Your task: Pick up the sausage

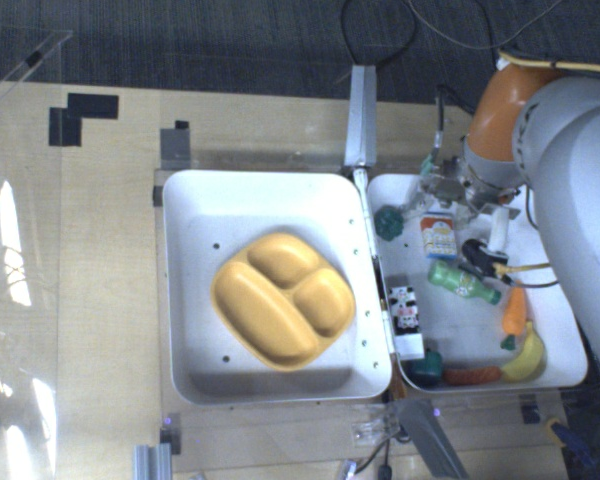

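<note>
Hovering at the far end of the right bin (578, 368), the gripper (450, 183) is well apart from the sausage (472, 375), and I cannot tell if its fingers are open or closed. The sausage, a smooth dark red rod, lies against the near wall between a dark green piece (427, 366) and a curved yellow banana (526, 358). A descent there could catch the banana, or the round sausage could roll away along the slippery plastic.
</note>
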### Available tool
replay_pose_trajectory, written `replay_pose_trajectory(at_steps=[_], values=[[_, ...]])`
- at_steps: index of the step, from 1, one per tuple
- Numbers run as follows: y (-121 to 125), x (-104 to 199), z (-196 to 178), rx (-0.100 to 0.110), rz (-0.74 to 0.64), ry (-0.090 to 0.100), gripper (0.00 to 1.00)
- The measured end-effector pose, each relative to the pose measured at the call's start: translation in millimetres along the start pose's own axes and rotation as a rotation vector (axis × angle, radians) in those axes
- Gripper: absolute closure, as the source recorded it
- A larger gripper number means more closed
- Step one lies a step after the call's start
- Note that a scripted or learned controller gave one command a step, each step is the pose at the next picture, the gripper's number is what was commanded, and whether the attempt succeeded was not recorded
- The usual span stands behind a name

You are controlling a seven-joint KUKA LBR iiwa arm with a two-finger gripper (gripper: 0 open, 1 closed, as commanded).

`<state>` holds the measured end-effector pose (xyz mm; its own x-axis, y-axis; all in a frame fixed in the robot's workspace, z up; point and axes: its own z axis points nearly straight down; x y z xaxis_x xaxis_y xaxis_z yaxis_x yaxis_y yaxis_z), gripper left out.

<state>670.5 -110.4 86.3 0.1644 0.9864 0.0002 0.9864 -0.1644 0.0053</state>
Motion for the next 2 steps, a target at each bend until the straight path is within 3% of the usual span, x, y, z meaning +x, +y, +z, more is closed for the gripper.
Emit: replay_pose_trajectory(at_steps=[1,2], values=[[-2,3,1,0.012,0.231,0.003,0.00],[1,3,-12,-0.003,0.225,0.001,1.00]])
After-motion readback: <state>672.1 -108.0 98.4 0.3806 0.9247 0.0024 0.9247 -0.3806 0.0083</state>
